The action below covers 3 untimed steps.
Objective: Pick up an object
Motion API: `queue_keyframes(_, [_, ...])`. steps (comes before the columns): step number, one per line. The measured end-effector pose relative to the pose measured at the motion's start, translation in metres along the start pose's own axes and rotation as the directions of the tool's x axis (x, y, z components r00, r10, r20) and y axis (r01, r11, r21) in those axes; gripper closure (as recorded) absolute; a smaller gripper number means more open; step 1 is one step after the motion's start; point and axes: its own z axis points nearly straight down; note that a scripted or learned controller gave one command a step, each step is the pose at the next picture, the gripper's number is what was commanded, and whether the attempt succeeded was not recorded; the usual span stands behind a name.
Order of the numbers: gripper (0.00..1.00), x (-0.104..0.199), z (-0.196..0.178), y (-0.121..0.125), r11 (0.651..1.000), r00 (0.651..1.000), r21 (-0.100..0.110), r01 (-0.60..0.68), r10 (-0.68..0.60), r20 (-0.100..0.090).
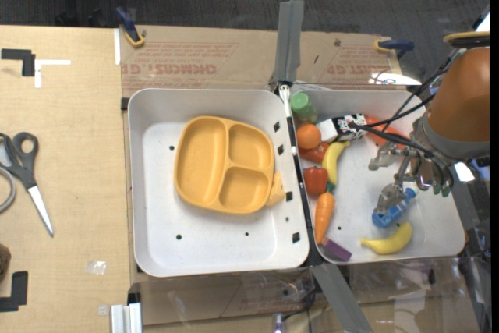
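So the gripper [399, 185] hangs over the right bin [437, 246], pretty much straight above a small blue toy [390, 213] that sits near the bin's front edge. Just in front of that toy, touching or nearly so, lies a yellow banana [389, 240]. The blue toy looks like the pick target, judging by where the gripper sits.

To do this grab well, the arm should drop straight down and center the toy between the fingers without nudging the banana, since the two are so tight together that a sloppy descent would probably shove one into the other. Closing across the toy's narrower side seems like the safer bet.

Pose-wise, the arm [460, 101] comes in from the bin's right side, orange band up high, wrist pointed down at the bin floor. The jaws are blurry metal from this angle and there's no telling whether they're apart or together. Nothing visibly sits between them.

The rest of the toy food is bunched along the right bin's left wall: an orange [309, 136], another banana [334, 160], a carrot [323, 216]. The left bin [148, 191] holds a yellow divided plate [224, 164].
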Motion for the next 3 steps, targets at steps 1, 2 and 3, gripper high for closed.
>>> queue_keyframes(1, [0.00,0.0164,0.0362,-0.0557,1.000,1.000,0.002,-0.007,0.007,0.002])
queue_keyframes(2, [1.00,0.0153,0.0277,-0.0519,1.000,1.000,-0.003,-0.004,0.004,0.003])
queue_keyframes(3, [0.00,0.0149,0.0273,-0.0531,1.000,1.000,-0.001,-0.005,0.005,0.005])
